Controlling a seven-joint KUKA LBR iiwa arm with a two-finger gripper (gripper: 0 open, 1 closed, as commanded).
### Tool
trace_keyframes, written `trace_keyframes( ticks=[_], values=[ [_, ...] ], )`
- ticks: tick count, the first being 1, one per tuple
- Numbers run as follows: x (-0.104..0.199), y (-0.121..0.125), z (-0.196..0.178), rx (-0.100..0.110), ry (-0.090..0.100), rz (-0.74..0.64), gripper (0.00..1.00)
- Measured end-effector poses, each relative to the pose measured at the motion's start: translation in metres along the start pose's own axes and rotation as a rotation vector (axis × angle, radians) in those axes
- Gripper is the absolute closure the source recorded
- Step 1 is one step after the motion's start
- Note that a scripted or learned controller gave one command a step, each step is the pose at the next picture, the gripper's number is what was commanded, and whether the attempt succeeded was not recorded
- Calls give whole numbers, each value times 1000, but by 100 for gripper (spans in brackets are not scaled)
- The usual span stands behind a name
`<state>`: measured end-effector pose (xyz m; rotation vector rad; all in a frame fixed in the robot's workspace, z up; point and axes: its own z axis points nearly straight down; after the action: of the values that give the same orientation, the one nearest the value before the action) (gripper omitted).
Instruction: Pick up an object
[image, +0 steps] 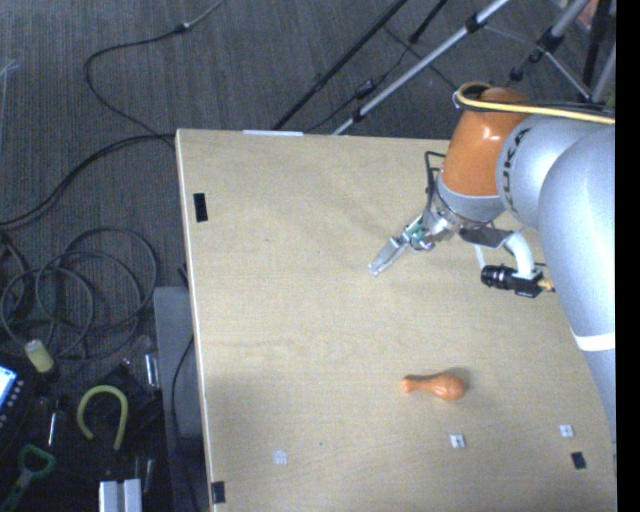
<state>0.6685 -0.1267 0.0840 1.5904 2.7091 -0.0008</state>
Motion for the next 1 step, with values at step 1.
trace_keyframes(
  ticks=[1],
  values=[
    [1,1,-9,-2,0,1,100]
  ],
)
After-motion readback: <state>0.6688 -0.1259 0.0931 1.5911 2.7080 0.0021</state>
